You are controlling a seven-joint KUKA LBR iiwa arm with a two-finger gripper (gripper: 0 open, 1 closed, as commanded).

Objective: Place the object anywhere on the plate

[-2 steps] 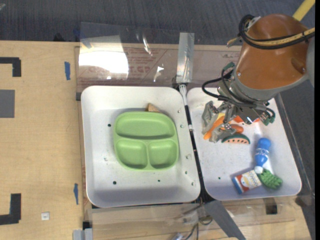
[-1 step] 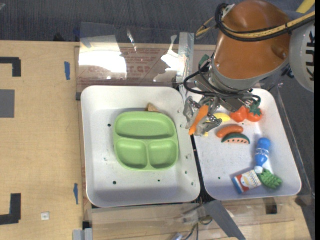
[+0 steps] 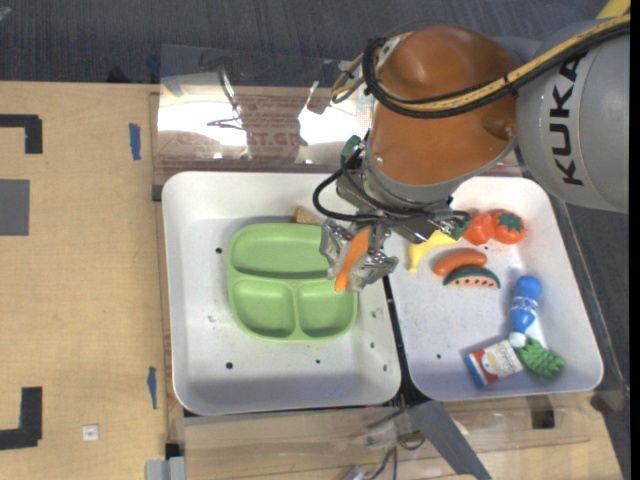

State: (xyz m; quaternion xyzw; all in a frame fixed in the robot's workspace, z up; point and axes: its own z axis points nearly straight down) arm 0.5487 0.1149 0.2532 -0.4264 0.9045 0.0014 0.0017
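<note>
1. I take the green plate (image 3: 290, 293) as my landmark; it sits in the left white bin (image 3: 200, 368), a divided plate with one long compartment at the top and two smaller ones below.
2. My gripper (image 3: 356, 258) hangs over the plate's right edge, just beyond the upper right corner of the lower right compartment.
3. Its fingers are clamped on an orange carrot-shaped toy (image 3: 350, 263); I see the carrot between them, tilted, with its thin end pointing down toward the plate's right rim.
4. The carrot is above the plate's right edge, held up rather than lying on it, as far as I can judge from this slant.
5. The arm (image 3: 440, 98), with its orange band, comes in from the plate's upper right and hides part of the seam between the bins.
6. A small brown thing (image 3: 303, 214) peeks out just past the plate's top rim; I can't make out what it is.
7. Well to the right of the plate, in the right white bin (image 3: 575, 298), lie a tomato toy (image 3: 497, 227), a yellow piece (image 3: 432, 243), a watermelon slice (image 3: 471, 279) with an orange-red piece (image 3: 458, 261) just above it, a blue bottle (image 3: 524, 303), a small red and white carton (image 3: 492, 362) and a green bumpy toy (image 3: 542, 358).
</note>
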